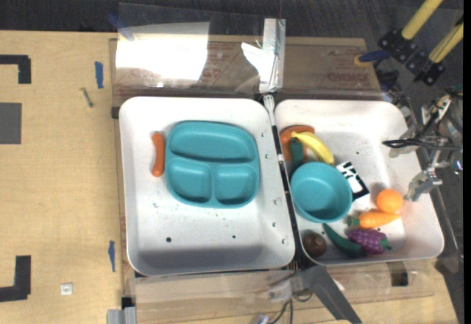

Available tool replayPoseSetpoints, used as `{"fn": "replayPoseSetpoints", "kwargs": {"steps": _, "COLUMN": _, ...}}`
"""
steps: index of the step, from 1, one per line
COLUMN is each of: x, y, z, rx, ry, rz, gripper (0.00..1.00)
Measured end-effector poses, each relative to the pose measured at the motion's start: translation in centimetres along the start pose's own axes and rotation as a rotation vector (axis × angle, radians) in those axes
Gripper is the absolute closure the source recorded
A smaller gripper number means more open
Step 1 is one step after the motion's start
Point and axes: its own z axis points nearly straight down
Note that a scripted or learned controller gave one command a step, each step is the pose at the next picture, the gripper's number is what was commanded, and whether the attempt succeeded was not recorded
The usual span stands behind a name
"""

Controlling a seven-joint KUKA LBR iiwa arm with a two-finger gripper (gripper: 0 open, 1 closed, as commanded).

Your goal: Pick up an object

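The orange (389, 201) and the other toy foods lie untouched in the right bin (368, 115), so nothing is picked yet, while the gripper (425, 184) hovers at that bin's right rim, its state impossible to tell.

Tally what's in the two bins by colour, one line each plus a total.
Teal: 2, divided plate, bowl
Orange: 3, hot dog, round fruit, carrot
Yellow: 1, banana
Purple: 1, grapes
Green: 1, long vegetable
Brown: 1, round piece
Total: 9
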Motion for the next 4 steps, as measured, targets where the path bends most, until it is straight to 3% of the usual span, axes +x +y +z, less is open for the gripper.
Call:
{"fn": "replayPoseSetpoints", "kwargs": {"steps": 1, "x": 5.5, "y": -0.3, "z": 11.5, "rx": 0.003, "ry": -0.008, "rz": 0.082, "gripper": 0.00}}
{"fn": "replayPoseSetpoints", "kwargs": {"steps": 2, "x": -9.4, "y": 0.0, "z": 11.4, "rx": 0.001, "ry": -0.009, "rz": 0.091, "gripper": 0.00}}
{"fn": "replayPoseSetpoints", "kwargs": {"steps": 3, "x": -9.7, "y": 0.2, "z": 10.1, "rx": 0.004, "ry": -0.018, "rz": 0.087, "gripper": 1.00}}
{"fn": "replayPoseSetpoints", "kwargs": {"steps": 4, "x": -9.7, "y": 0.2, "z": 10.2, "rx": 0.003, "ry": -0.017, "rz": 0.087, "gripper": 0.00}}
